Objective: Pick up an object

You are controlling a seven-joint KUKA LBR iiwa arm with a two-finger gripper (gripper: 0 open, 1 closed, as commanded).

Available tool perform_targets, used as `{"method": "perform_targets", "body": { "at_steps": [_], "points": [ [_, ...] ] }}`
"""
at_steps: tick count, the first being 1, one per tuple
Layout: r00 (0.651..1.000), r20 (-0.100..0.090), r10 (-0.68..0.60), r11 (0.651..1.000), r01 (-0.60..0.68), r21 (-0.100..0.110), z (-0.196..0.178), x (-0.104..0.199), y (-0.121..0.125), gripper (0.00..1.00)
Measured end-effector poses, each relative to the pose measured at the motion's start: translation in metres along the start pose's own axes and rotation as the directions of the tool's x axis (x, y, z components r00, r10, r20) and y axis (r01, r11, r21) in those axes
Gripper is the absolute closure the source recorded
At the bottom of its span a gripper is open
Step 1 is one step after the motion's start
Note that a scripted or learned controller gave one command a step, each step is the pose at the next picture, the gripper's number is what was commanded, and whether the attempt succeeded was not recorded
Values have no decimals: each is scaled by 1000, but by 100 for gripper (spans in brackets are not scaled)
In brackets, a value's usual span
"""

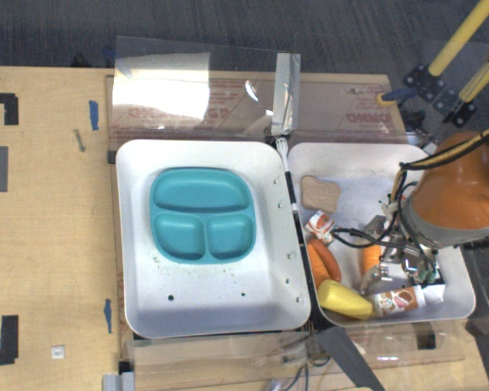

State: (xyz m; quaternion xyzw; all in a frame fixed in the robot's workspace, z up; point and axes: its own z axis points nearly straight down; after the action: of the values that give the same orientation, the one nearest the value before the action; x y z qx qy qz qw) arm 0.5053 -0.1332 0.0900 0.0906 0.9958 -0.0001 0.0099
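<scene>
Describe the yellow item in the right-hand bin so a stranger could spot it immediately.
Start at the right bin, the one crowded with small items under the arm. Go to its near-left corner, where the yellow banana-like piece lies on its side. It is the only yellow thing there, beside an orange carrot-like piece and a white tube.

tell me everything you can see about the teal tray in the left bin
The teal tray is a rounded-corner rectangle of smooth, plastic-looking material, split into three compartments: one long one across the far side and two smaller ones side by side nearer the camera. It lies flat and face up, slightly above center of the left bin, resting on the bin's white floor. Nothing else touches it.
</scene>
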Motion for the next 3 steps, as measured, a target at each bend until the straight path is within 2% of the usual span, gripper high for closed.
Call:
{"method": "perform_targets", "body": {
  "at_steps": [1, 2, 3],
  "points": [
    [1000, 8, -3, 1000, 3, 0, -12, -3, 1, 100],
    [1000, -13, -9, 1000, 9, 0, -19, -67, 14, 100],
    [954, -4, -301, 954, 301, -1, 0, 20, -6, 100]
  ]
}}
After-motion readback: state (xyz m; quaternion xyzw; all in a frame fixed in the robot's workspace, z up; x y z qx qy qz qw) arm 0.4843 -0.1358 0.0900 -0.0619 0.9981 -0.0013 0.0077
